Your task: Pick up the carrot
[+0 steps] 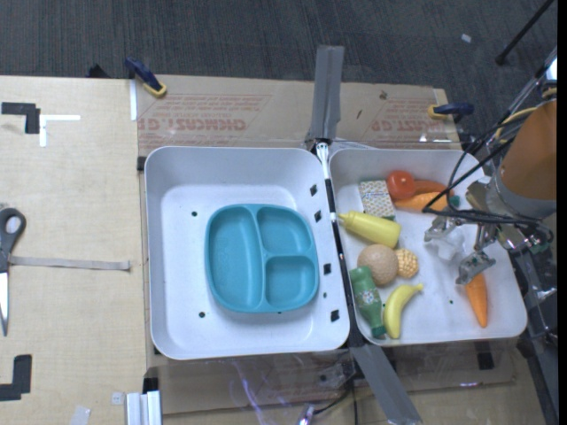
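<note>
The small orange plastic carrot (478, 300) lies in the right shallow white bin (443, 326), near its right wall and towards the front edge. It is a short tapered cone, smooth and bright orange, with the wide end up and the narrow tip pointing to the front of the bin. It lies on the bin floor, apart from the other toys.

The metal two-finger gripper (461, 257) hangs over the right part of this bin, under the grey arm with the orange band (539, 153). One metal finger (477, 266) ends just above the wide end of the carrot, perhaps touching it — I cannot tell. The carrot is not between the fingers; how wide they stand I cannot tell.

In the same bin there are a yellow squeeze bottle (370, 227), a beige round ball-like toy (378, 263), a piece of yellow corn (406, 261), a green bottle (367, 301), a yellow banana (399, 307), a speckled sponge-like block (376, 199) and a red-orange vegetable toy (409, 189) at the back.

The left shallow white bin (168, 237) holds a teal plastic plate with 3 compartments (262, 258).

Behind the bins lies brown cardboard (221, 118) with red printed letters, seen upside down; I cannot read them surely. 2 blue clamps with yellow tips (146, 75) hold the cardboard.
</note>
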`<state>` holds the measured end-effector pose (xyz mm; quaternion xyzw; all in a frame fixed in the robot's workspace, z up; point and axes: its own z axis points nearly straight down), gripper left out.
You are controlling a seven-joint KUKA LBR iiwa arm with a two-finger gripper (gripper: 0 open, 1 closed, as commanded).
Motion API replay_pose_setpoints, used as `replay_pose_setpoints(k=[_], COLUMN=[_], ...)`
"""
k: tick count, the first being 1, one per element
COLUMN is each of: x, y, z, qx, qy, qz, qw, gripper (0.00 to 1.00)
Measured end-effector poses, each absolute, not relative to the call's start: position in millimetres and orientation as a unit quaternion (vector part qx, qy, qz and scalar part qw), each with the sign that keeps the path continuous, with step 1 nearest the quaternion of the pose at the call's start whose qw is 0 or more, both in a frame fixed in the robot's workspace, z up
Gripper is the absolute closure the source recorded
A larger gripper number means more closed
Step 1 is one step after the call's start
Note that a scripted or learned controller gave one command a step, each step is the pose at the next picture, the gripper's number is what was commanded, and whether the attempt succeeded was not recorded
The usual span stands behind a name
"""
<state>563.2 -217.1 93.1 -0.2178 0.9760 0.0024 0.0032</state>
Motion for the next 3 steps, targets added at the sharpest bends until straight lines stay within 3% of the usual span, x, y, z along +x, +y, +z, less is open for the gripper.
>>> replay_pose_setpoints(k=[1,2,3], x=[565.0,565.0,567.1], y=[-217.6,-217.5,-217.3], z=[103.5,103.5,113.9], qx=[-0.217,-0.217,-0.216], qy=[0.976,0.976,0.976], qz=[0.0009,0.001,0.0001], qw=[0.006,0.006,0.009], gripper=[1.0,0.0,1.0])
